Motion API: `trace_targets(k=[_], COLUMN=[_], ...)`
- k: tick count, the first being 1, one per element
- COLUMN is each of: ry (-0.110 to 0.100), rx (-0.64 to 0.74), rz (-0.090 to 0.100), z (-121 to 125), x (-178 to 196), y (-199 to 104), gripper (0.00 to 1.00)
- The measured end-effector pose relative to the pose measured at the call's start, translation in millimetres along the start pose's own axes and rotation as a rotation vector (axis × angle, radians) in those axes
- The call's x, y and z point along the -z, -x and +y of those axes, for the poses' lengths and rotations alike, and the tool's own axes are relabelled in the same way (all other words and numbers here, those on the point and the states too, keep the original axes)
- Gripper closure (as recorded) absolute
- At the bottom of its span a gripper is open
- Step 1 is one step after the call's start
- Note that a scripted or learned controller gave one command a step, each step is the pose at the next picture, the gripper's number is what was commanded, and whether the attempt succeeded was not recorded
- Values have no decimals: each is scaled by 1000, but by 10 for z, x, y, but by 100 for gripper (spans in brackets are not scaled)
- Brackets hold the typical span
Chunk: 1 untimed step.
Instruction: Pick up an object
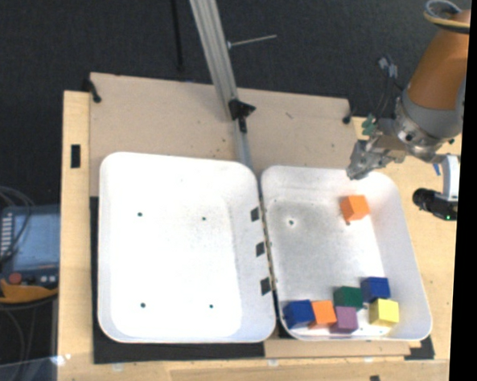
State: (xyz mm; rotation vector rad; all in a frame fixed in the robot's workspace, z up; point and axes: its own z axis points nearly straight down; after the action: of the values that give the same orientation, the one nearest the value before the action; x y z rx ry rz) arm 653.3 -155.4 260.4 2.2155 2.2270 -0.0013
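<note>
My gripper (359,170) hangs over the far rim of the right bin (299,254), its fingers pointing down and close together with nothing between them. An orange cube (353,207) lies alone in the upper part of that bin, just below and slightly left of the gripper tip, apart from it. Along the bin's near edge sit several cubes: a blue one (299,312), an orange one (324,312), a purple one (345,319), a green one (348,297), a dark blue one (375,288) and a yellow one (384,311).
The left bin (179,246) stands beside the right one, joined by black clips at the middle. A slanted metal rail (218,56) rises from the bench behind the bins. A control pendant with cables (21,249) lies off the bench at left.
</note>
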Motion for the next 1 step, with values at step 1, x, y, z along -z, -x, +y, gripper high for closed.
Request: trace_targets(k=[1], ry=[0], rx=[1], rz=[1], z=[45], x=[-102], y=[-572], gripper=[100])
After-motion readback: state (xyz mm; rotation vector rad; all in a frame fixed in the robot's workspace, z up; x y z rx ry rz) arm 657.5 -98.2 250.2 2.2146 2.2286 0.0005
